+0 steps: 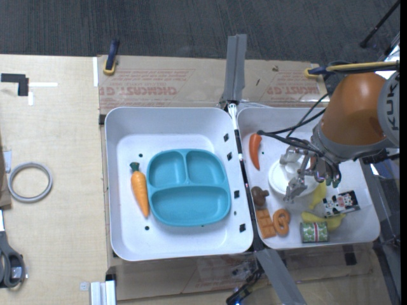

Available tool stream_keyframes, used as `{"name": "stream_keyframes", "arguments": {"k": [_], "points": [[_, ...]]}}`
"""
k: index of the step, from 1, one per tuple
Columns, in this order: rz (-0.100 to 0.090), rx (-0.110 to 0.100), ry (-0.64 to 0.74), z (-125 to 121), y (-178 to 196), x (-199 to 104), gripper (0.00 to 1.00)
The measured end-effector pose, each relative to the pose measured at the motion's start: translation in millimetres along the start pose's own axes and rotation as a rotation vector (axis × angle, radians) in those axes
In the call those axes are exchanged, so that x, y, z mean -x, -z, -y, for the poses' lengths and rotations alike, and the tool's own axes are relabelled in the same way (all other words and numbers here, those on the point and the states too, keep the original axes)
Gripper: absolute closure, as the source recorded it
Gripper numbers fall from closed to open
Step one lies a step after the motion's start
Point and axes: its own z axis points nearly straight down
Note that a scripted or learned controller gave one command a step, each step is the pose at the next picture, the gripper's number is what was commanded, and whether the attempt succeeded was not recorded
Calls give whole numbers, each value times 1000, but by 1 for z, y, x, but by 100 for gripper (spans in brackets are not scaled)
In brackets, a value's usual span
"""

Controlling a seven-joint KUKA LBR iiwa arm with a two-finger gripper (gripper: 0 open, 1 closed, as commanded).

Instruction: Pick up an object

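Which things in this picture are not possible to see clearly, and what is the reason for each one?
- Tool, camera view: small and crowded by cables, so its state is unclear.
- White round object, camera view: partly covered by the tool; its kind is unclear.
- Black-and-white item, camera view: too small to identify.
- Brown object, camera view: too small to name.
- Scissors, camera view: cut off by the left edge.

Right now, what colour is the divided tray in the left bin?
Light blue. The divided tray shows clearly in the camera view, beside a carrot.

arm (365, 116): cut by right edge | yellow banana (318, 196): partly hidden by pincer (299, 186)
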Motion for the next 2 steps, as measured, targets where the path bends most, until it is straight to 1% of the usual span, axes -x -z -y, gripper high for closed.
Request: {"name": "stream_keyframes", "arguments": {"k": [1,2], "points": [[-19,1,99,94,44,57,0],[-13,4,56,87,-7,-6,0]]}}
